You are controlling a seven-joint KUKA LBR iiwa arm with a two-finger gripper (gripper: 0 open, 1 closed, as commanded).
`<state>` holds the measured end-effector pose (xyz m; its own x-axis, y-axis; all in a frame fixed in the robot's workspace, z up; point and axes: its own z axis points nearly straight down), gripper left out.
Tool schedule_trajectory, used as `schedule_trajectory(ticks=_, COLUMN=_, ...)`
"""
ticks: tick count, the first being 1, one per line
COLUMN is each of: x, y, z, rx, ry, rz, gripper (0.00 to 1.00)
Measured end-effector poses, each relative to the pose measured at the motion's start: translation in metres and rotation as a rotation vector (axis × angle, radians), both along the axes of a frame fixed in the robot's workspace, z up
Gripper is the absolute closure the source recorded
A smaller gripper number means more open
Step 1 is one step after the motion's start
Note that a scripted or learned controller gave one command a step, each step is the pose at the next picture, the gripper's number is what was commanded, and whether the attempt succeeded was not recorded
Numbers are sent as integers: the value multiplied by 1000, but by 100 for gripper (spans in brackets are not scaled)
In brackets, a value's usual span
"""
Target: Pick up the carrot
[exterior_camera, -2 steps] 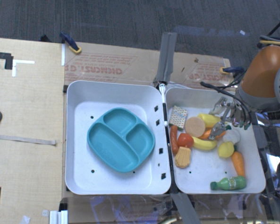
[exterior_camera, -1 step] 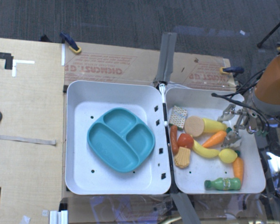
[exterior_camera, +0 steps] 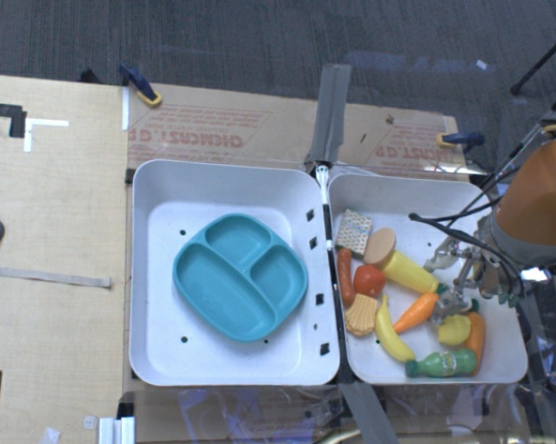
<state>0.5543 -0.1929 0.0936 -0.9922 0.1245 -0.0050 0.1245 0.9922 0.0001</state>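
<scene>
Gripper (exterior_camera: 459, 291) hovers beside the carrot (exterior_camera: 415, 312) in the right bin (exterior_camera: 509, 367); finger state unclear, carrot not yet lifted

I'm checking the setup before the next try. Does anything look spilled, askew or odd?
Nothing spilled or damaged. The toy food, carrot included, lies heaped in the right bin; the blue tray sits turned at an angle in the left bin.

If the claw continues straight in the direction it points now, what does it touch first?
Probably the carrot: the claw points down and left into the right bin, just above the carrot's upper end. Depth is unclear from above, so the yellow round piece beside it could come first.
</scene>
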Motion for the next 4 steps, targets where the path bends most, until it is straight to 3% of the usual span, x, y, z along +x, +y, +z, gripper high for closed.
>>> schedule_trajectory(ticks=1, x=5, y=75, z=-1, rx=1, ry=2, rz=-286, gripper=0)
schedule_trajectory(ticks=2, x=-31, y=93, z=0, rx=-3, ry=0, rz=-216, gripper=0)
schedule_trajectory(ticks=3, x=-28, y=93, z=10, rx=-4, ry=-6, rz=-214, gripper=100)
schedule_trajectory(ticks=4, x=-29, y=94, z=10, rx=-4, ry=-6, rz=-214, gripper=0)
